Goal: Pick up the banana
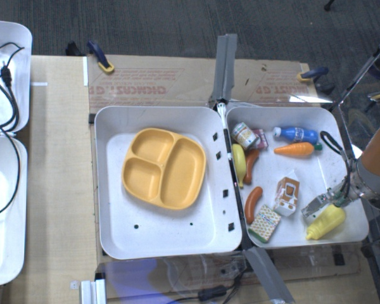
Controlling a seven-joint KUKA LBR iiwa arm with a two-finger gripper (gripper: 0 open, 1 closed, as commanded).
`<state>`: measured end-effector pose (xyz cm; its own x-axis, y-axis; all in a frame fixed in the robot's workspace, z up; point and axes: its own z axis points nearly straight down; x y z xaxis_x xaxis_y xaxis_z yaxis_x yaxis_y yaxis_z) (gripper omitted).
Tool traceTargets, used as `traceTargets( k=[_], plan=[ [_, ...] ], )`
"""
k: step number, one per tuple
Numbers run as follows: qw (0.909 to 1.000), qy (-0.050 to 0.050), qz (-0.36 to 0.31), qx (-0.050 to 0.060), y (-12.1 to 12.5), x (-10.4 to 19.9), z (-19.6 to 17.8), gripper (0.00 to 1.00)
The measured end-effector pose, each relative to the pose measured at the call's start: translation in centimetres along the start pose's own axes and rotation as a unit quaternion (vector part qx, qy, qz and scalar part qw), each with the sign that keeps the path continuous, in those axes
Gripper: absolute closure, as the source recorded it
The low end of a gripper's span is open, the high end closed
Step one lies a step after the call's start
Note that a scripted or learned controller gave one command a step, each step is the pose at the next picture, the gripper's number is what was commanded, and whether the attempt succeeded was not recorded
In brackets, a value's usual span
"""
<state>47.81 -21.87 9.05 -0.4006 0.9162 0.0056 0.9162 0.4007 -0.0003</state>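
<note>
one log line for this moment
gripper: low in right bin, beside mustard bottle | banana: at bin's left wall, untouched | grasp: none

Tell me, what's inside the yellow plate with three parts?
The yellow divided plate in the left bin has nothing in its three sections; their bare bottoms show. The banana lies in the right bin with the other toys. What is under the plate is covered.

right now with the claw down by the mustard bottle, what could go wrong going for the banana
1. The claw sits at the right bin's lower right, beside the yellow squeeze bottle, far from the yellow curved banana; it may grab the wrong yellow thing.
2. The banana lies against the bin's left wall, touching a brown sausage and below a small tin can, so fingers may jam or catch a neighbour.
</note>
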Motion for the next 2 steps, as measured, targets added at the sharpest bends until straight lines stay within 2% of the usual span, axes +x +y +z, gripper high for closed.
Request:
traceTargets(
  k=[1,2],
  plan=[
    [0.9749,-0.003,-0.223,-0.001,0.02,-0.21,-0.16,0.00],
    [0.9753,-0.004,-0.221,-0.002,0.09,-0.27,-1.08,1.00]
  ],
)
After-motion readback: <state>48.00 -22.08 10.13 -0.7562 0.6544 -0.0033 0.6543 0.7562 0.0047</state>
